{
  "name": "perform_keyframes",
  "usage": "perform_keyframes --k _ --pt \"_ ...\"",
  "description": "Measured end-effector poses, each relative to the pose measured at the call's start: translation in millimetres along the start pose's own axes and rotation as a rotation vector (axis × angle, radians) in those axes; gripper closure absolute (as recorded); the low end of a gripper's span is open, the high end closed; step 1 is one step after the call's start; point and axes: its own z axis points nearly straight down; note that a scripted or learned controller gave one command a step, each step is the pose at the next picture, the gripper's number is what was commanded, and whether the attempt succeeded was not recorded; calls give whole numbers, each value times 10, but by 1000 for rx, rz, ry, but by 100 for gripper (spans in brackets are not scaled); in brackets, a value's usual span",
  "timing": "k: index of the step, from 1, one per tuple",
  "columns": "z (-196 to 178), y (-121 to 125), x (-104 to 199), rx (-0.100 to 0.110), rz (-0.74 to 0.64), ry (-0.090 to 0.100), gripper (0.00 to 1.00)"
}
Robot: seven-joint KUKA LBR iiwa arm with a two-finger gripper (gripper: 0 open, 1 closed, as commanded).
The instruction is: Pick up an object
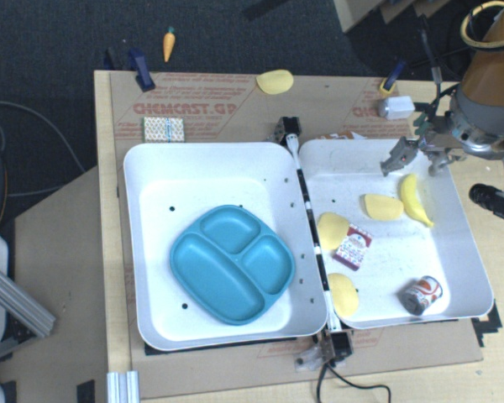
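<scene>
My gripper (414, 161) hangs over the back of the right bin (462, 250), its two fingers (392, 159) spread open with nothing between them. Just in front of it lies a yellow banana (416, 200), apart from the fingertips. A flat yellow piece (382, 206) rests to the banana's left. Further left sit a yellow rounded fruit (333, 227) and a red and white packet (352, 248). Near the bin's front are another yellow lump (343, 294) and a small red and silver can (421, 295).
A blue divided plate (232, 263) lies in the left bin (143, 183). On the bench behind the bins are a yellow item (275, 81), a patterned card (164, 128), a blue clip (140, 70) and a small white box (398, 106). A toy carrot (169, 44) lies beyond the bench.
</scene>
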Motion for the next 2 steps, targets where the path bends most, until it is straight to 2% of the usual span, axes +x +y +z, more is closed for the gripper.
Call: perform_keyframes --k 1,2 --pt "918 256 -349 1 0 1 0" --pt "1189 47 -344 0 0 1 0"
